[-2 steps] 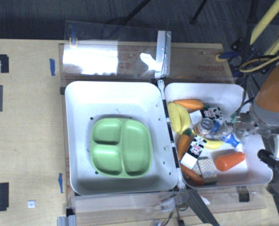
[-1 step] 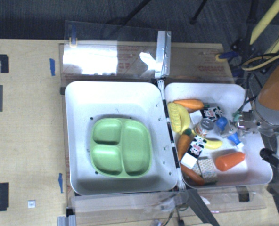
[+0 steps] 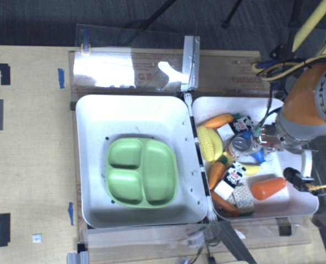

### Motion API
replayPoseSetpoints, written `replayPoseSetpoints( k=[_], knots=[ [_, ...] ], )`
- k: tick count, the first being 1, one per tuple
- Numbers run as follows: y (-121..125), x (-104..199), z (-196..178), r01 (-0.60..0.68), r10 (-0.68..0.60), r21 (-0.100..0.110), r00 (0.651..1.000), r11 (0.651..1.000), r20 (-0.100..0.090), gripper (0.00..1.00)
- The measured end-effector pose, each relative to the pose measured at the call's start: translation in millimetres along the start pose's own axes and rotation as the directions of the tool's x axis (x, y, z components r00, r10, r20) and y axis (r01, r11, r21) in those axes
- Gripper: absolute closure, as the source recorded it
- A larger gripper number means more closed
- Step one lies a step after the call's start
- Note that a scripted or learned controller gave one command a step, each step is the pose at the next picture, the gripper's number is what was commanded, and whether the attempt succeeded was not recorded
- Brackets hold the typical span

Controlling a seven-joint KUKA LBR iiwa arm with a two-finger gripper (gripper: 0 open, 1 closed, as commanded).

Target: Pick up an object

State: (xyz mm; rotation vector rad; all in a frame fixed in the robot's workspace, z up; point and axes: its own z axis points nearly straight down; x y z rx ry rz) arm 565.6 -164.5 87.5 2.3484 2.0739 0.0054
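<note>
The gripper (image 3: 250, 143) is sitting low in the right bin (image 3: 303, 202), over the clutter at the bin's centre; whether it is spread or closed cannot be told, because metal parts and toys are crowding it, and nothing can be confirmed as held. A blue piece (image 3: 257, 157) is lying just beside it at 5 o'clock, and an orange carrot (image 3: 219, 120) is lying at its 10 o'clock. The arm (image 3: 309, 106) is reaching in from 3 o'clock, its orange band standing above the wrist at the bin's right wall. A corn cob (image 3: 210, 143) is lying at 9 o'clock of the gripper, near the divider. An orange-red carrot (image 3: 268, 187) is resting at 5 o'clock, near the front wall, with a patterned block (image 3: 243, 196) beside it at 8 o'clock. The left bin (image 3: 91, 120) is bearing a green sectioned plate (image 3: 142, 172) near its centre.
</note>
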Motion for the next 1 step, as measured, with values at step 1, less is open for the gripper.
replayPoseSetpoints(
  k=[1],
  knots=[
    [-3.9,25.8,-139.6,-0.029,0.029,0.009,1.000,1.000,-0.002,1.00]
  ],
)
